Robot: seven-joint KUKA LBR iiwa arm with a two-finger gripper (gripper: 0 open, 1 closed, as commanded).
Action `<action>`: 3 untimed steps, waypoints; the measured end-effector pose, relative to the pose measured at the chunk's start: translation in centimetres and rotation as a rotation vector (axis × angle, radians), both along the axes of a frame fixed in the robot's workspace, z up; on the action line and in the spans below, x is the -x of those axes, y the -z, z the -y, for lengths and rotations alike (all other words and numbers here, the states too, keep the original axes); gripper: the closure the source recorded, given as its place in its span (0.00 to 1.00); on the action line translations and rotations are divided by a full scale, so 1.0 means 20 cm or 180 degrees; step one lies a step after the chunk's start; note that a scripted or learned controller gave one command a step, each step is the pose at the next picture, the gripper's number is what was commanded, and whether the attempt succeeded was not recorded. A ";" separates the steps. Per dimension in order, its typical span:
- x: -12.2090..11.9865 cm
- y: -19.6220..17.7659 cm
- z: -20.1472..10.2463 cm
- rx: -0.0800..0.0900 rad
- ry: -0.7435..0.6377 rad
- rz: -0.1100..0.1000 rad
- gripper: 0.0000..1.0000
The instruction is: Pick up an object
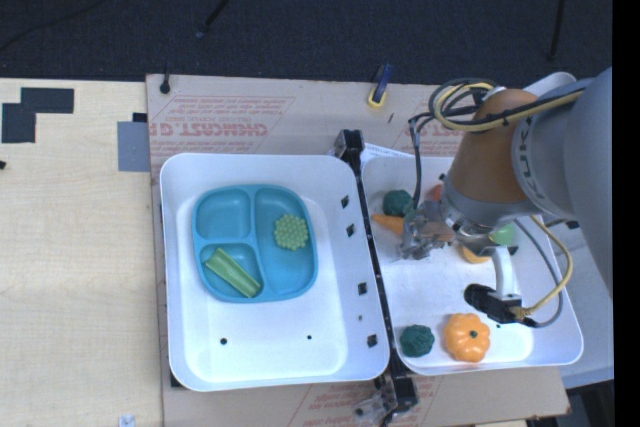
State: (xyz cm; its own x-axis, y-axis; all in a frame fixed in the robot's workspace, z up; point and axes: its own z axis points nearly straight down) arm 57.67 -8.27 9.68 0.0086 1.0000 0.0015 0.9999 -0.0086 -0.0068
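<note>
Two white bins (190, 335) are sitting on our table (70, 295); we are hovering our claw (418, 240) over the carrot (388, 223) in the right one. Its state we cannot tell. Crowding broccoli (398, 202) may be spoiling our grasp.

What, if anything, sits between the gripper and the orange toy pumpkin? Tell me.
Nothing visible. The gripper is in the right white bin; bare bin floor runs from it to the orange toy pumpkin, with the dark green broccoli piece beside the pumpkin.

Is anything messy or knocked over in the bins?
Nothing stands out. The blue tray sits flat in the left bin with its green food inside, and the orange pumpkin sits upright in the right bin.
</note>
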 end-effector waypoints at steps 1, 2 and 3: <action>0.03 -0.22 0.01 0.0004 -0.0003 0.0019 1.00; 0.00 -0.51 -0.03 0.0004 -0.0031 0.0031 1.00; 0.00 -0.66 -0.02 0.0004 -0.0031 0.0022 1.00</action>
